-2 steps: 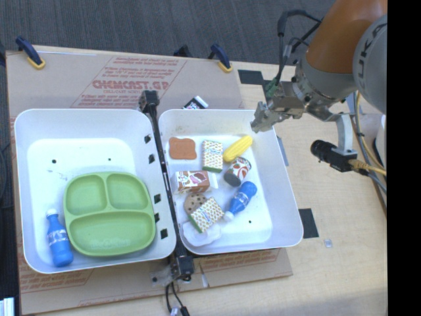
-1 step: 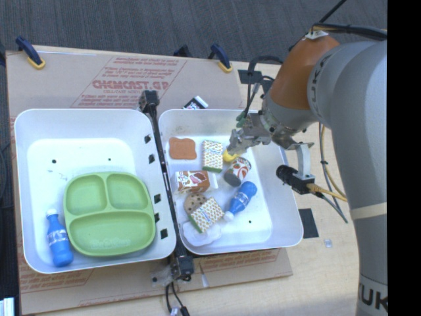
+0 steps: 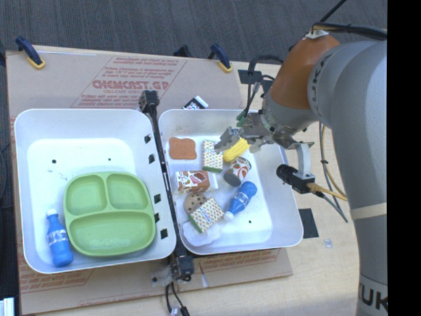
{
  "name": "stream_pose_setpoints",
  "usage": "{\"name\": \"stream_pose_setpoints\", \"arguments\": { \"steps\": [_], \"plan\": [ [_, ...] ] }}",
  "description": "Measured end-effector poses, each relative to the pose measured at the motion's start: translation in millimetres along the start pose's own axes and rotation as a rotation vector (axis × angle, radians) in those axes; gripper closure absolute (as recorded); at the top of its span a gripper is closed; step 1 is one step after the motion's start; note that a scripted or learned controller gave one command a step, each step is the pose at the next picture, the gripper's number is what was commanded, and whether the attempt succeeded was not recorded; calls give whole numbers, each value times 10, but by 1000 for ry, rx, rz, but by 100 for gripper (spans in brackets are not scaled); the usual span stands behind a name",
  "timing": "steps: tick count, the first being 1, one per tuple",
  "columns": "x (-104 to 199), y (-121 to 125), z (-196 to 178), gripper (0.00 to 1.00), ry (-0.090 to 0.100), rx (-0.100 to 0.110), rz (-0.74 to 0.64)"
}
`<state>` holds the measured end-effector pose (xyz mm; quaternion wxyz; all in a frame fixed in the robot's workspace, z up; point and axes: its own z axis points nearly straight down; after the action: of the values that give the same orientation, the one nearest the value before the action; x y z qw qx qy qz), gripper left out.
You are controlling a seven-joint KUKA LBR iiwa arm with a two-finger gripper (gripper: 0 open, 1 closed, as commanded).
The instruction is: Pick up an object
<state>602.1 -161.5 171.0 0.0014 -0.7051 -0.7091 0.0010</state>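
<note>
Your gripper [image 3: 235, 139] sat low over the upper part of the right bin [image 3: 279, 226], and a yellow corn cob toy [image 3: 235, 149] lay between its fingers, so it looked clenched on that piece. Crowding it, you had a green-and-white patterned packet [image 3: 212, 157] touching the corn's left end, a brown-and-white rounded piece [image 3: 241, 168] just below, and a grey lump [image 3: 232, 178] beside that. An orange toast slice [image 3: 183, 149] lay further left, near the bin's wall. Lower in the same bin you had a red-brown carton [image 3: 192, 180], a brown cookie [image 3: 193, 203], a second patterned packet [image 3: 206, 214] and a blue bottle [image 3: 241, 199] lying tilted. The left bin [image 3: 33, 137] held a green divided plate [image 3: 108, 214] and another blue bottle [image 3: 58, 239] at its lower left corner, just beside the plate.
</note>
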Motion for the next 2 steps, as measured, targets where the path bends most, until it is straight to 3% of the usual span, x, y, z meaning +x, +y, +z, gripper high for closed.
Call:
{"name": "stream_pose_setpoints", "arguments": {
  "steps": [1,2],
  "plan": [
    [-19,109,758,0,-2,-8,-1],
    [-6,122,640,100,1,-8,-5]
  ]
}}
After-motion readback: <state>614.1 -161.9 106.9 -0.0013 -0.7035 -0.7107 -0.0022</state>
